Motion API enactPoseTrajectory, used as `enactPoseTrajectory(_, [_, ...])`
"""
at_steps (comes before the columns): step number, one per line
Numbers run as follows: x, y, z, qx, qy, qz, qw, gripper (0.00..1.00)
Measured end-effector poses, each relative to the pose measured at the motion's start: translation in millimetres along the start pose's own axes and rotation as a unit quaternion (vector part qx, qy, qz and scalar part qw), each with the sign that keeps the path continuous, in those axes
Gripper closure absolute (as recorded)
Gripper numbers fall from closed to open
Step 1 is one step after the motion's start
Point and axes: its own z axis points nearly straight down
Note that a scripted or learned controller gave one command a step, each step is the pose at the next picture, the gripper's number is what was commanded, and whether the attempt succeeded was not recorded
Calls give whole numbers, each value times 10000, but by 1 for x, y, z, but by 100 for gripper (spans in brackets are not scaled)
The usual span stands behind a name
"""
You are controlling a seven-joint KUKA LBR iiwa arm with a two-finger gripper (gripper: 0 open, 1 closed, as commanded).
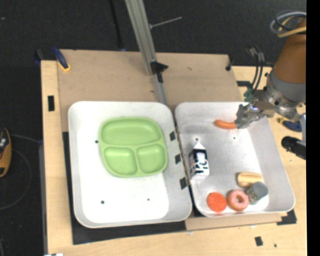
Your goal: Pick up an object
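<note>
The gripper [244, 116], fingers too blurred to judge, hung by the right bin's [274, 159] far edge, touching the orange sausage's [224, 124] right end, with bare floor toward the carton [199, 161] and the near-edge toys.

Pale bins on a tan table, with a few bright toy colours

The left bin [85, 207] and the right bin [274, 159] are both plain white, set on a light tan table [112, 76] against a black floor. A lime-green divided plate [132, 145] lies in the left bin. In the right bin are an orange carrot [224, 124], a white carton with a black pattern [199, 160], a tan bread roll [248, 178], a grey round piece [257, 191], a pink doughnut [237, 200] and a red-orange disc [217, 202]. The arm's band [293, 60] is orange above a grey wrist, and the hand [244, 116] is grey metal.
</note>
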Motion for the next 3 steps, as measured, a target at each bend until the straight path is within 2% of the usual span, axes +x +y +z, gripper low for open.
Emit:
enactPoseTrajectory(1, [-1,1,-3,24,6,-5,10000,100])
enactPoseTrajectory(2, [49,6,11,33,11,-12,10000,100])
enactPoseTrajectory(3, [98,8,3,21,15,-20,10000,100])
